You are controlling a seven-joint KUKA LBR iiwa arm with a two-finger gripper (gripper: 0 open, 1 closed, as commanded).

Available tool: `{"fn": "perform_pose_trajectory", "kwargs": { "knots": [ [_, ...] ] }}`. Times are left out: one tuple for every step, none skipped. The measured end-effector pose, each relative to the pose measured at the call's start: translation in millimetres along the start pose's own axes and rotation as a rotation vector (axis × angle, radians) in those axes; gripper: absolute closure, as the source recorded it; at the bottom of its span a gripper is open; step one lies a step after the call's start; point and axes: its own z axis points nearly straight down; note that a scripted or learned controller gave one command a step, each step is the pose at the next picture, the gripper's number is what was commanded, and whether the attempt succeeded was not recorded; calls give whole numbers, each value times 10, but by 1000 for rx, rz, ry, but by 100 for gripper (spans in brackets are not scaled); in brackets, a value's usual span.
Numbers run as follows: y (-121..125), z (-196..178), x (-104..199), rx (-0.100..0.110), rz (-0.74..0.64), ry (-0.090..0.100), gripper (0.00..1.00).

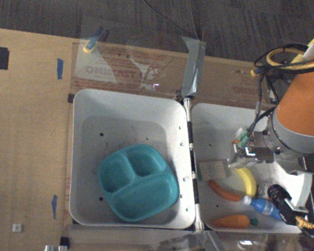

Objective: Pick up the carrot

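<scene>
The carrot (pixel 232 220) lies flat near the front wall of the right bin (pixel 202 121), green tip pointing right. It's prob. a light, stiff plastic toy w/ a smooth, slippery skin; best grabbed across the thick middle, not the taper. Sharing that bin: a banana (pixel 246 180), a sausage (pixel 224 192), a blue bottle (pixel 265 207) and a scrubbing pad (pixel 214 168). The left bin (pixel 85 114) holds a teal divided plate (pixel 138 181). The gripper (pixel 238 158) hangs above the banana, well apart from the carrot; whether it's open or closed can't be told.
</scene>
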Motion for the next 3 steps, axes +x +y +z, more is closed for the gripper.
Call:
{"fn": "perform_pose_trajectory", "kwargs": {
  "knots": [
    [400, -53, -88, -4, -291, -2, 100],
    [280, -981, -521, -1, 225, -2, 100],
    [496, -1458, -491, -1, 663, -2, 100]
  ]
}}
